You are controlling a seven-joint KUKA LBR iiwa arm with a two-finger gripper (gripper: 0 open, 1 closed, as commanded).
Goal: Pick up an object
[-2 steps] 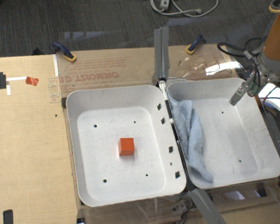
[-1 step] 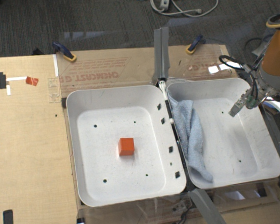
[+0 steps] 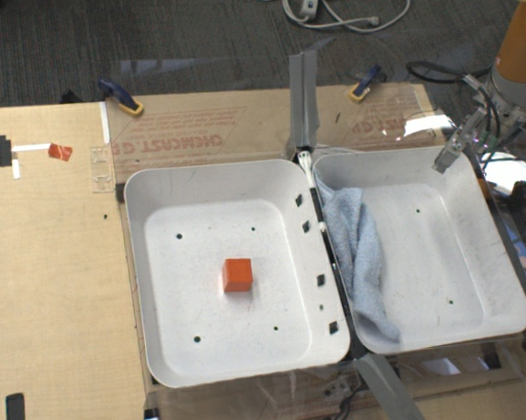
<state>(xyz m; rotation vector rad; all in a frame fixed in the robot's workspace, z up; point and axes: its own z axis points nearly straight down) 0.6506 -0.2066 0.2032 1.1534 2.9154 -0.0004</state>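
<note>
Nearest the camera, the left bin (image 3: pixel 165 350) holds the orange block (image 3: pixel 238 275) on its floor, a little left of centre. Beside that bin, the right bin (image 3: pixel 491 303) has a pale blue cloth (image 3: pixel 359 260) heaped against their shared wall. Beyond the right bin's far right corner hangs the gripper (image 3: pixel 455 151); its grip cannot be told.

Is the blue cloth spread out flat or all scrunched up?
Scrunched up. The blue cloth lies bunched in folds along the left wall of the right bin, beside the divider, covering just that side of the floor.
</note>
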